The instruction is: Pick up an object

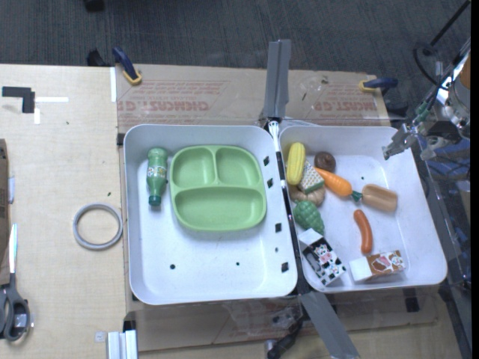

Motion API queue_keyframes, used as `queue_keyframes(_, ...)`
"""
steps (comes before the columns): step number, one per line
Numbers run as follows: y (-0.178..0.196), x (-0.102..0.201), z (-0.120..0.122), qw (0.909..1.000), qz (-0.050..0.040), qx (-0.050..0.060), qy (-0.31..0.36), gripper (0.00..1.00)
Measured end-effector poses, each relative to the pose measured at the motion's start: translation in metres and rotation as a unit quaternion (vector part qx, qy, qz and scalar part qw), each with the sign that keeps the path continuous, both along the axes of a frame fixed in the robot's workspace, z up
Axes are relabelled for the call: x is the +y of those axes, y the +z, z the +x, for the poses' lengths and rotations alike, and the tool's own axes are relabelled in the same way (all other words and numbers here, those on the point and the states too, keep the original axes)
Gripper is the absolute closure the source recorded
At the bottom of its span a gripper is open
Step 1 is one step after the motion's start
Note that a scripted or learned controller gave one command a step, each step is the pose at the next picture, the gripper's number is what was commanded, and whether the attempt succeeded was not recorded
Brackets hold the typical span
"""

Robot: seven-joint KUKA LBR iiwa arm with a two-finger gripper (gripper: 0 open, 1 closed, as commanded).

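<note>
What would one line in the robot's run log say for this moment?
stage: approach | pincer: above right bin's far right corner, nothing held | toy food: in right bin | green tray, green bottle: left bin

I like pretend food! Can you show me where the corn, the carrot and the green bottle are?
corn (296, 162): camera view, middle of the yellow cob.
carrot (334, 183): camera view, middle of its orange body.
green bottle (156, 174): camera view, on its label.
</note>
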State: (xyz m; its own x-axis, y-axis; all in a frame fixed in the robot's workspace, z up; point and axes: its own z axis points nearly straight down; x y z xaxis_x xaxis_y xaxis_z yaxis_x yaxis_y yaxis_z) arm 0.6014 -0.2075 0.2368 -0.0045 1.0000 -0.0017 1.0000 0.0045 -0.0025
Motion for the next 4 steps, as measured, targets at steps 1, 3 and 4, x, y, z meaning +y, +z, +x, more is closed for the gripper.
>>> queue_keyframes(1, -0.092, 0.052, -0.035, 0.9984, 0.0010, 0.000, 0.057, 0.00)
queue_keyframes(3, -0.133, 0.071, -0.013, 0.9967, 0.0002, -0.003, -0.081, 1.00)
queue_keyframes(4, -0.037, 0.089, -0.039, 0.9838, -0.0001, 0.000, -0.179, 1.00)
